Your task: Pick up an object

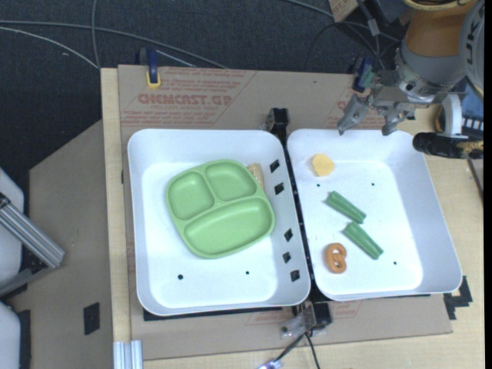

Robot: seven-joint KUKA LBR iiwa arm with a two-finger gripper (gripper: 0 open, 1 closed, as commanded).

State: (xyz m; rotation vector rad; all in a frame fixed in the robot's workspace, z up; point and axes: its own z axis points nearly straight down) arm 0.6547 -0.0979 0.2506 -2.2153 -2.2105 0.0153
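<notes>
While plate (221, 207) hides tan item (256, 176), arm (438, 29) cropped

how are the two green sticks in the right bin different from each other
The upper green stick lies nearer the yellow piece and looks slimmer and darker. The lower green stick looks thicker and brighter, and lies beside the orange pretzel. Both lie flat in the right bin, slanting the same way, apart from each other.
</notes>
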